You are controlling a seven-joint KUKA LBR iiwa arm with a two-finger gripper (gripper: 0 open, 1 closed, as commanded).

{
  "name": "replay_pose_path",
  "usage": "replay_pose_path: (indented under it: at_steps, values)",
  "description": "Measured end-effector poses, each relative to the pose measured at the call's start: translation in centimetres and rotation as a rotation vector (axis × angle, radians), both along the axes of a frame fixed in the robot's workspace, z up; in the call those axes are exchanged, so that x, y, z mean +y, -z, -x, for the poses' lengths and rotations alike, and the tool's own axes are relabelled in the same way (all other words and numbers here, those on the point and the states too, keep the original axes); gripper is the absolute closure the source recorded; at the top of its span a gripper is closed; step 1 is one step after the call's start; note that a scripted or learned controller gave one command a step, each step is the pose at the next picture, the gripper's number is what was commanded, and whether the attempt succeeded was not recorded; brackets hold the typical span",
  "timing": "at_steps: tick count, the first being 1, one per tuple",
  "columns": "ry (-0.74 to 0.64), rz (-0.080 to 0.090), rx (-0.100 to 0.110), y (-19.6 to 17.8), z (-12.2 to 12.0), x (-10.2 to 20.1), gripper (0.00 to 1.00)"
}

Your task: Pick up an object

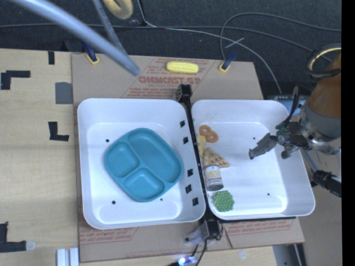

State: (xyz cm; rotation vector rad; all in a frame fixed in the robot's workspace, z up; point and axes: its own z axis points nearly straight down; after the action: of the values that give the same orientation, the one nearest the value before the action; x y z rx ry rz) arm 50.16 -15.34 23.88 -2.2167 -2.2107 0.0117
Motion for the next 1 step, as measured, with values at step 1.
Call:
replay_pose_path:
  at_steps: [1]
  values:
    - [-0.004, 0.002, -0.011, -0.58, -0.24, 0.03, 0.0]
